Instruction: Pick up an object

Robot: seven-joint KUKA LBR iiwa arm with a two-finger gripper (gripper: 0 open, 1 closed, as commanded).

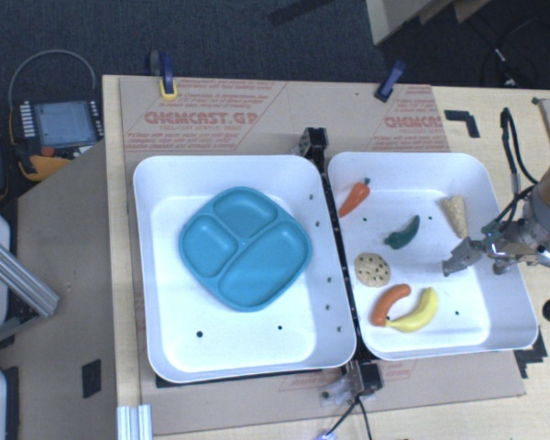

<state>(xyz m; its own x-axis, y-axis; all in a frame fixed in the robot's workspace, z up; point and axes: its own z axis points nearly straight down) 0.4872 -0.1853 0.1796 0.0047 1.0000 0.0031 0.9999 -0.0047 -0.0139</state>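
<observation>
The right bin holds several toy foods. An orange carrot lies at its upper left and a green pepper near its middle. Lower down are a round cookie, a red-orange sausage and a yellow banana touching the sausage. A beige wedge rests at the upper right. My gripper hovers over the bin's right side, just below the wedge and right of the cookie. It is open, with bare white bin floor between its fingers.
The left bin carries a blue divided plate in its middle. A black divider with clamps runs between the bins. Cables hang near the right bin's far right rim.
</observation>
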